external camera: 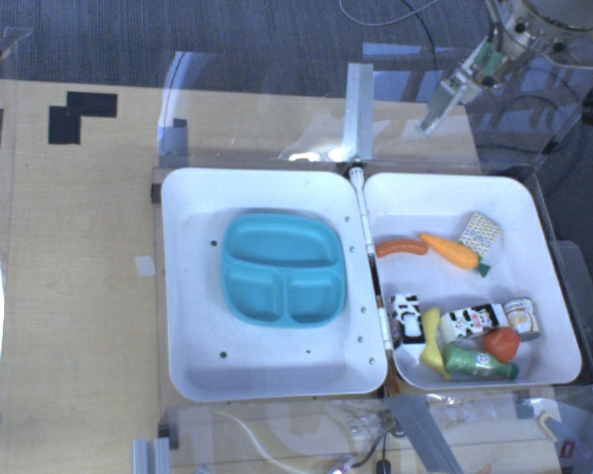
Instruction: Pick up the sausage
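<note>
In the camera view, the sausage (401, 248) is lying at the right bin's (544, 235) left wall, its tip touching the carrot (449, 251). It is looking light, smooth and rounded, probably slippery, so pinching across its middle seems safest. The gripper (441, 108) is hovering beyond the bin's far rim, holding nothing; how far it is open I cannot tell.

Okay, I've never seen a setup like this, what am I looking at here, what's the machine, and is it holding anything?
One camera looks down at a slant on a bench with two shallow white bins. The left bin holds a blue divided tray. The right bin holds toy food: the sausage by its left wall, a carrot touching it, a banana, a tomato, a can, a green bottle, small cartons. The machine at top right is a robot arm; its gripper hangs above the bench behind the bins, holding nothing.
</note>
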`<state>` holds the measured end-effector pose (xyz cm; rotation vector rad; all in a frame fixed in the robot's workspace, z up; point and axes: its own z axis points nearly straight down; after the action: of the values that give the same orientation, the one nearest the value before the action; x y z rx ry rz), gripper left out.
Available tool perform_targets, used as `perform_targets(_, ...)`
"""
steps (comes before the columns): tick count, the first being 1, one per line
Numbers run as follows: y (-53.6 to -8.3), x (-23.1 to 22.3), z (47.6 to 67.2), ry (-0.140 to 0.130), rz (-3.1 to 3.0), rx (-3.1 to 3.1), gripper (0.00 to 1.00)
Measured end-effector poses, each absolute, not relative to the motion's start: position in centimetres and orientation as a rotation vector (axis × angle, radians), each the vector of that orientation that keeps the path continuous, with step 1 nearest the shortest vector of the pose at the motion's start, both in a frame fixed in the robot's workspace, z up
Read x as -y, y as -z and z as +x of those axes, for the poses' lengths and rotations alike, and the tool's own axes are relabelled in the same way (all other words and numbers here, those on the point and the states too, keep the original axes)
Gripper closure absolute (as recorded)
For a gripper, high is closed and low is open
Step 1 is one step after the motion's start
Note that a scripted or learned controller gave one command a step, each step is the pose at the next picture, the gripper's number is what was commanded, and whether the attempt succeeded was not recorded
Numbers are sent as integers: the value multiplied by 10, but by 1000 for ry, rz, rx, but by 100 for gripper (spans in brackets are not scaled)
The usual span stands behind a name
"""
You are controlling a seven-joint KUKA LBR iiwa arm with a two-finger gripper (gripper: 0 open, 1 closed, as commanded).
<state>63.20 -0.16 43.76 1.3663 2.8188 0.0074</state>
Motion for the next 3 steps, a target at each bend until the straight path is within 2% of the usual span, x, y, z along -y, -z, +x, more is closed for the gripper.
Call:
perform_targets(1, -438, -56, 633, -8, 950, -2984, 0)
perform_targets(2, -438, -97, 588, -6, 649, -3064, 0)
perform_targets(3, -431, -83, 570, -6, 662, -3062, 0)
